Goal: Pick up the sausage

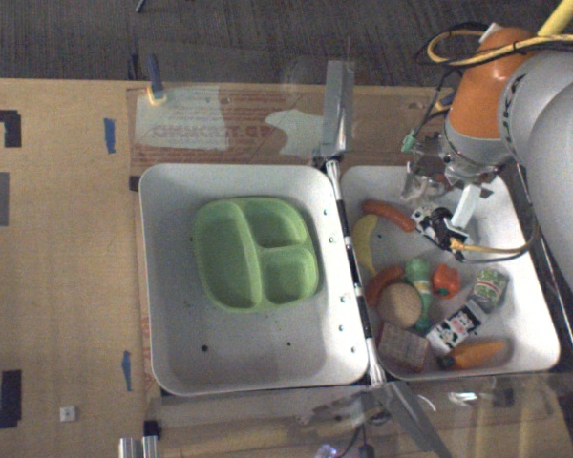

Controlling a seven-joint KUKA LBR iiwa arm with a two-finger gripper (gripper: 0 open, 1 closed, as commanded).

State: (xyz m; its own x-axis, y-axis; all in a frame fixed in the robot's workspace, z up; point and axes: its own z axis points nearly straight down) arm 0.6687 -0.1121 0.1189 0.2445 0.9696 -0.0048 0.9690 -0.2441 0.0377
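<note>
**Tool hangs over the far end of the right bin, just beside the sausage**

On the pale wooden tabletop (57, 256) the shallow white left bin (167, 256) holds a light green divided plastic plate (256, 253), lying flat near its middle.

The white right bin (527, 308) is crowded. Along its left wall lies a yellow banana (365, 242), with a red pepper-like piece (383, 282) below it and a flat brown rectangular block (403, 345) at the near edge. The reddish-orange sausage (390, 216) lies at a slant in the far left part of this bin, just right of the banana's upper end. A round brown potato-like lump (399, 304) sits in the middle, touching a green vegetable piece (418, 275). Further right are a small orange-red piece (446, 280), a black-and-white carton (456, 327), an orange carrot (477, 353) and a small green can (490, 288).

The tool (423, 184) points down over the bin's far end, just right of the sausage and above it in the picture. Whether it is wide or narrow cannot be told, and nothing is seen held in it. The grey arm (554, 132) reaches in from the right, its orange band (477, 89) bent down above the wrist.
</note>
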